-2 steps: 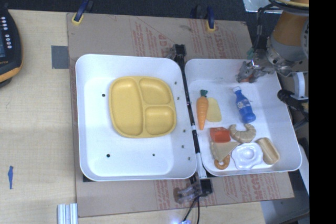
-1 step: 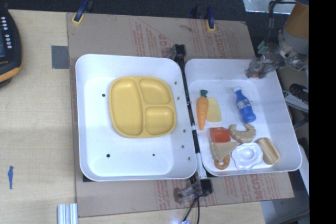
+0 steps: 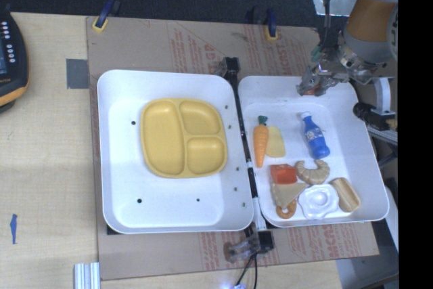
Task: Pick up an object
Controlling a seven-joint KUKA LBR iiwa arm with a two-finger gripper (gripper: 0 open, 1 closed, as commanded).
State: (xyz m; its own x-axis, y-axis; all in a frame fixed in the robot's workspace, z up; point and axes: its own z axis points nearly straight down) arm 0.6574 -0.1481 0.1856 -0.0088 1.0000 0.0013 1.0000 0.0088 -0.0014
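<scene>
Gripper (image 3: pixel 316 82) sits low over the far edge of the right bin (image 3: pixel 365 166), carrying nothing I can see — whether it's released or clenched, I can't tell.

Food toys are clustered in that bin, presumably as pick stock; the left bin (image 3: pixel 115 145) has the yellow divided plate (image 3: pixel 183 137). Nearest candidate looks like the blue bottle (image 3: pixel 314 136) — small, lying flat, white cap toward the gripper, near it but not touching. Orange carrot (image 3: pixel 260 142) lies upright by the divider.
</scene>
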